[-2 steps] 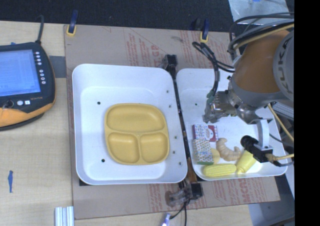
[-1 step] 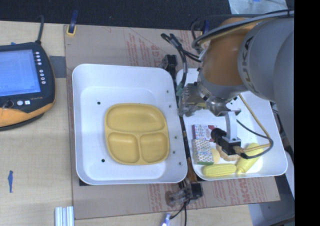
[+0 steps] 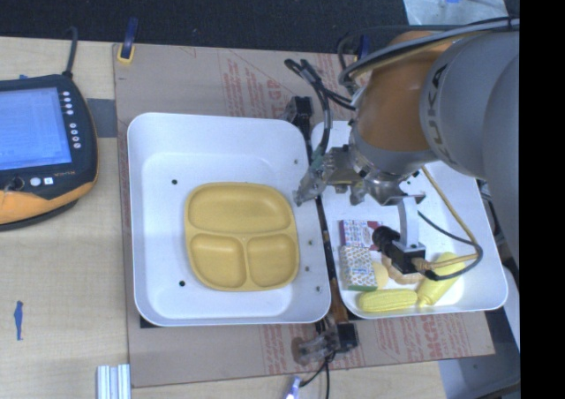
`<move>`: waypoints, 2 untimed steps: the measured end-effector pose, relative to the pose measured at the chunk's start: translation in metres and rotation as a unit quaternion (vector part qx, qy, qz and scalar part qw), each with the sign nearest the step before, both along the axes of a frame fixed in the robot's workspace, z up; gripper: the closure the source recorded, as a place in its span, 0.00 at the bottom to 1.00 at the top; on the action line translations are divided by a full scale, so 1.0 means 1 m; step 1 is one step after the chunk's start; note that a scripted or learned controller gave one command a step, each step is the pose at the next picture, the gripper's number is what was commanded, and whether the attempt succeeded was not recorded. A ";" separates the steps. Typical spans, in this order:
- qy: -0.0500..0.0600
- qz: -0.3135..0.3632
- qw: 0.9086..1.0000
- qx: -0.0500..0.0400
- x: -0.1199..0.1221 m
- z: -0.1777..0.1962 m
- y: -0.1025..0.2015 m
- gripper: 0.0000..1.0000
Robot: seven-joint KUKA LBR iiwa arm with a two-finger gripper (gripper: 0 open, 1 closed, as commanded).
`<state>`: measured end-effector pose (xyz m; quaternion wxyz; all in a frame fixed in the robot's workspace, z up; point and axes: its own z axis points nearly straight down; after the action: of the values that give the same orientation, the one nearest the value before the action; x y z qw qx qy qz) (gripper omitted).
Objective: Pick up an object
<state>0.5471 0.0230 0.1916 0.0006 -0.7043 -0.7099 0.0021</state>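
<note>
Grey and orange arm housing hides most of the end effector [image 3: 357, 184], which is seen above the far left part of the right bin [image 3: 490, 300], close to the wall shared with the left bin [image 3: 159, 176]. Whether it is open or closed cannot be told, and nothing is seen gripped.

The likely targets are gathered at the near edge of the right bin. A small printed box [image 3: 357, 252] lies flat just beside the left wall, a yellow corn cob [image 3: 387, 302] lies in front of it, and a second cob [image 3: 439, 287] lies to the right. The pieces are close together or touching.

For a clean pick, one item should be singled out. The printed box is judged the nearest, so the descent should be centred on it and the closing direction set across its narrow side. The bin wall beside the box and the cob crowding it are judged the main obstructions, since little room is left there.

Further out, a yellow divided tray [image 3: 240, 235] is held in the left bin, and a control pendant [image 3: 40, 146] is set on the bench [image 3: 53, 300], well apart.
</note>
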 end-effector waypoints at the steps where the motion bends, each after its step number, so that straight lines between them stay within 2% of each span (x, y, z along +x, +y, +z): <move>1: 0.000 -0.002 1.000 0.000 -0.047 0.000 -0.074 0.00; 2: -0.001 -0.003 1.000 0.001 0.009 -0.010 -0.163 0.00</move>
<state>0.5565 -0.1400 0.1820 0.0005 -0.7067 -0.7075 0.0012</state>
